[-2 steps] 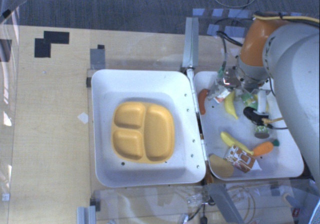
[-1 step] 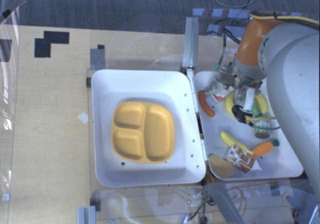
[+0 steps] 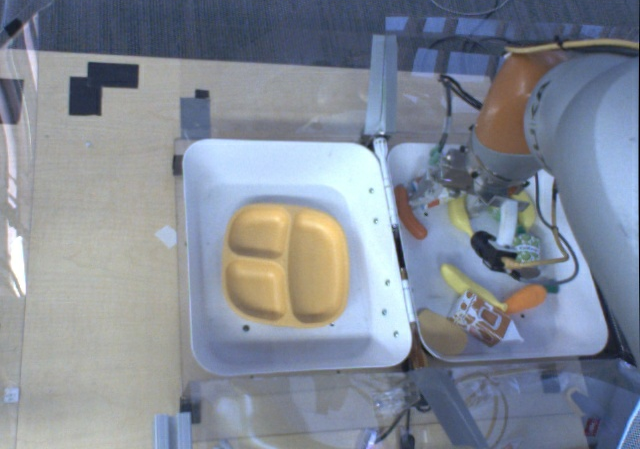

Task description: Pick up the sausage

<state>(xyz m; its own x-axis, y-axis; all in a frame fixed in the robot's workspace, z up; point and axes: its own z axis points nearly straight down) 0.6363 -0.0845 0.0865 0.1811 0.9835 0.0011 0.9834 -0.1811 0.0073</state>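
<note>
Red-orange sausage at right bin's left wall | likely light, smooth, firm toy | grasp mid-length, across | my tool nearby, opening unclear

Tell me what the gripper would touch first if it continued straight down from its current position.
Probably the floor of the right bin, between the sausage and the banana. The gripper points down over that spot, but depth is unclear from this slanted view, so it could also touch the sausage's edge.

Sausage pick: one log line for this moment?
gripper: over right bin | sausage: lying by bin's left wall, not held | left bin: yellow tray
</note>
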